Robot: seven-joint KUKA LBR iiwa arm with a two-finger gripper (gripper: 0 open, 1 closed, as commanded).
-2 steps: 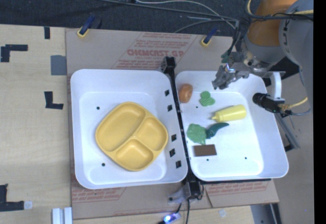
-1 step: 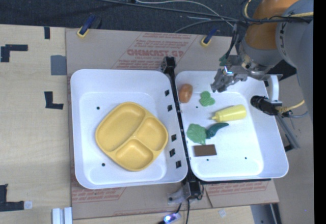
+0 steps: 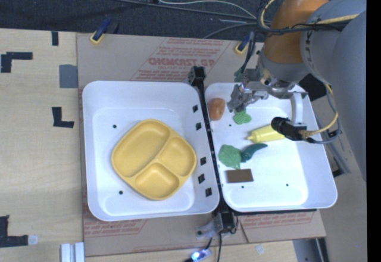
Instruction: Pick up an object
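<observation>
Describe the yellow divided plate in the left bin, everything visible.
The yellow divided plate looks like matte moulded plastic, rounded in outline, with three compartments split by raised ridges: one large on the upper left, two smaller on the right and bottom. It lies flat and right side up, turned at an angle to the walls of the left bin, roughly central on its floor. Nothing lies in it. Only the bin floor touches it; the gripper is over the other bin.

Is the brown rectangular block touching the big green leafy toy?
Apart. The camera view shows white bin floor between the brown rectangular block and the green leafy toy.
</observation>
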